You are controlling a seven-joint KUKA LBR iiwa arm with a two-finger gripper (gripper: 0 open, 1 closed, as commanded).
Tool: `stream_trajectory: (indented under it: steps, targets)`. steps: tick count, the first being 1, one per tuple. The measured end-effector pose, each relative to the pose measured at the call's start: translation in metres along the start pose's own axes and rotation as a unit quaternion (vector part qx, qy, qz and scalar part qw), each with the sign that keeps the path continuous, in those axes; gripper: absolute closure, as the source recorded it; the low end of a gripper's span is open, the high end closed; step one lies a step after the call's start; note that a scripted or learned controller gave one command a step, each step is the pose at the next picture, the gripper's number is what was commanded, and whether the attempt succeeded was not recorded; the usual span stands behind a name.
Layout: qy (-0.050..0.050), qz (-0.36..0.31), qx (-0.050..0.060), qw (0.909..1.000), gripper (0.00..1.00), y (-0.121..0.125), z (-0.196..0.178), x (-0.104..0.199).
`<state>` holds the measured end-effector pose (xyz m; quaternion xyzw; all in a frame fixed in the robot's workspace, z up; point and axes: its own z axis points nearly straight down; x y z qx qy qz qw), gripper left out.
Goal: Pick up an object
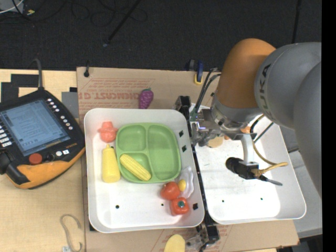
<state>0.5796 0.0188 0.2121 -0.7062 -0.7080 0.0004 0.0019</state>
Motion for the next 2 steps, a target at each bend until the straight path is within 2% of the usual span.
stream_trajectory:
  steps: [1,2]
  targets:
    - [0.0,0.0,-0.001,1.0,1.0,0.009,-0.011,0.05]
    - [0.0,0.002,0.0,1.0,1.0,-0.003,-0.023,0.058]
